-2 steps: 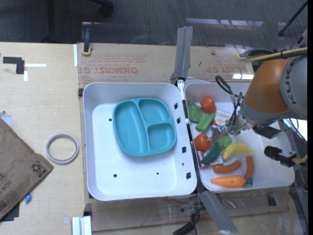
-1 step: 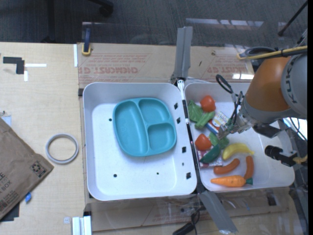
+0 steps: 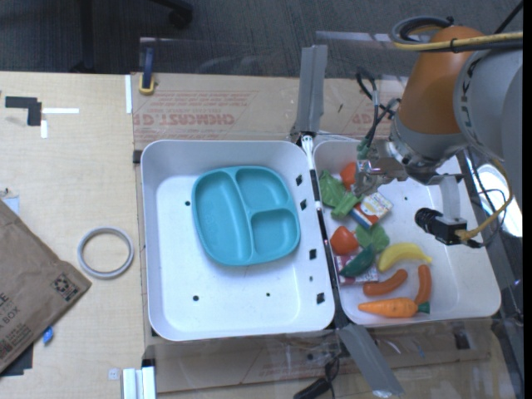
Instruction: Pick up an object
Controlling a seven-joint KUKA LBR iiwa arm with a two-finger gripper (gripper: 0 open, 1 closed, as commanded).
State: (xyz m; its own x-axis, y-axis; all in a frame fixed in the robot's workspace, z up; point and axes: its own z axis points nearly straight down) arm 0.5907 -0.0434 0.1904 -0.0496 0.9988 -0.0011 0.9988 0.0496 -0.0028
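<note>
The right bin (image 3: pixel 465 298) holds a heap of toy food: a yellow banana (image 3: pixel 404 254), an orange carrot (image 3: pixel 388 308), a red sausage (image 3: pixel 386 284), a red tomato (image 3: pixel 344 239), green leafy pieces (image 3: pixel 336 194) and a small white, red and blue packet (image 3: pixel 371 209). My gripper (image 3: pixel 371 171) hangs low over the bin's far left part, just above the packet and beside the green pieces. Its fingertips are lost in the clutter below the wrist. Nothing shows between them.
The left bin (image 3: pixel 166 289) carries a teal divided plate (image 3: pixel 246 214). A roll of tape (image 3: pixel 105 250) and a brown cardboard box (image 3: pixel 29 285) lie on the wooden bench at left. Metal clamps (image 3: pixel 312 90) stand between the bins at the back.
</note>
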